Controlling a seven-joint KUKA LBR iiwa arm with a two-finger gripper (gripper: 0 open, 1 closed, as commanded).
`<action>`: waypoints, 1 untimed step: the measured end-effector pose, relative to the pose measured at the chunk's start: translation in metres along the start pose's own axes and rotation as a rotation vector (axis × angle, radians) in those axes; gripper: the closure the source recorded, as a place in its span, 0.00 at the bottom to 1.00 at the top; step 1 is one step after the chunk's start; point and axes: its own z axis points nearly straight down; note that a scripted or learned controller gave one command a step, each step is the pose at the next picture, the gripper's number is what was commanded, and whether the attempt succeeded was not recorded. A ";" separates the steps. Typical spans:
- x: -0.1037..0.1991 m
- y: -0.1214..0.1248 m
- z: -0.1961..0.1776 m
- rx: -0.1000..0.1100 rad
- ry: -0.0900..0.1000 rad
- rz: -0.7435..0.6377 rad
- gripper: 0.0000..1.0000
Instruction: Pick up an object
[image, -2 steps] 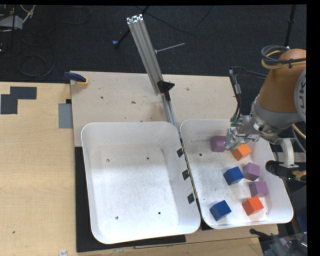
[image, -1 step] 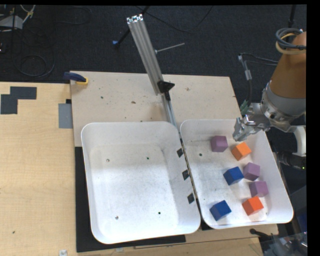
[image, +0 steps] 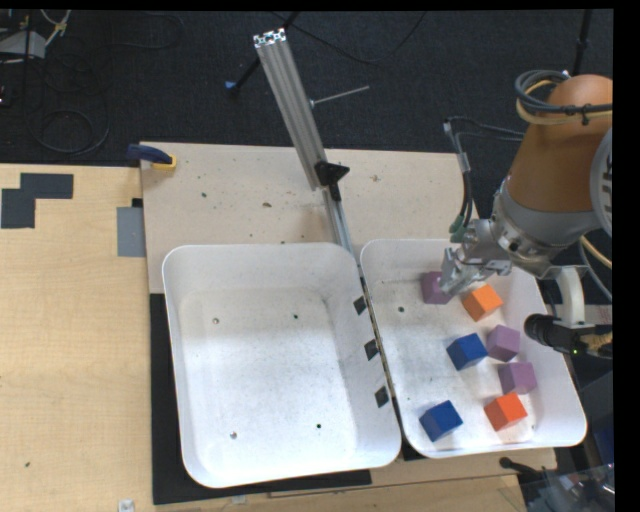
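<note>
Seen from above at a slant, a pale wooden desk (image: 70, 330) carries two shallow white bins side by side. The left bin (image: 190, 290) has only dark specks on its floor. The right bin (image: 560, 425) holds seven small blocks.

The grey arm (image: 555, 170), with a broad orange band, reaches in from the right and bends down over the far end of the right bin. Its pincer (image: 462, 272) hangs low there, just beside a purple block (image: 434, 289) on its left and an orange block (image: 483, 301) on its right. Whether the pincer is spread or pressed together cannot be told from this angle, and no block is seen between its tips.

Nearer the camera lie a blue block (image: 466, 351) and a second purple block (image: 503, 342), almost touching. Below them sit a third purple block (image: 518, 377), an orange-red block (image: 506, 411) and another blue block (image: 440, 420) near the bin's front edge.

A slim metal rail (image: 295, 105) slants up from between the bins toward the top of the view. A blue and yellow clamp (image: 152, 156) grips the far left corner of the board. Grey patches mark the desk at the left. No writing or labels can be read anywhere.
</note>
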 end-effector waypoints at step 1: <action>0.050 -0.006 -0.001 0.000 0.001 -0.002 1.00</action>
